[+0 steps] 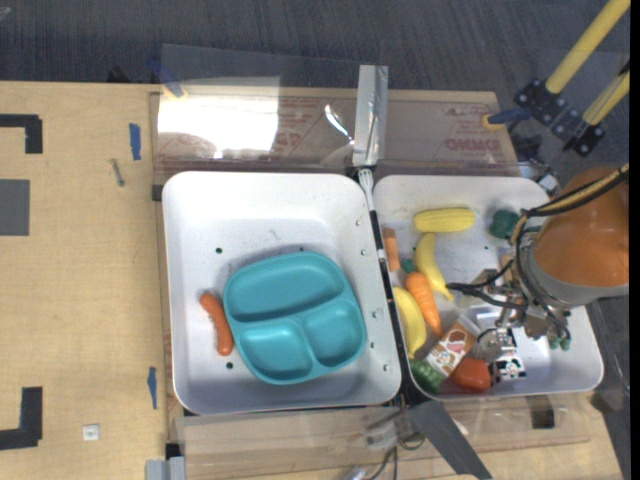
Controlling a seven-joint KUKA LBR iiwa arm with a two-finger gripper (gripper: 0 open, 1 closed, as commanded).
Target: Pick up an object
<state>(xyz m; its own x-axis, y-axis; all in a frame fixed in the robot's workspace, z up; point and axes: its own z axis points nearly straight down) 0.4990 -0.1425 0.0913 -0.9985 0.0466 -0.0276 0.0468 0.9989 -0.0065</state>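
The right bin [588, 366] holds several toy foods: a corn cob [445, 219], a banana [429, 260], a carrot [426, 304], a yellow piece [407, 320], a small brown-labelled bottle [449, 348], a red tomato [473, 375] and a green piece [427, 372]. My gripper [503, 336] reaches down into this bin's front right part, below the orange wrist band [585, 248]. It hangs just above and right of the bottle and the tomato, close to a small black-and-white piece [511, 366]. Cables hide much of the gripper.
The left bin [185, 228] carries a teal divided plate [293, 315] with an orange sausage [217, 324] at its left. A dark green item [503, 223] lies at the right bin's back. A thin orange piece [391, 251] lies by the divider between the bins.
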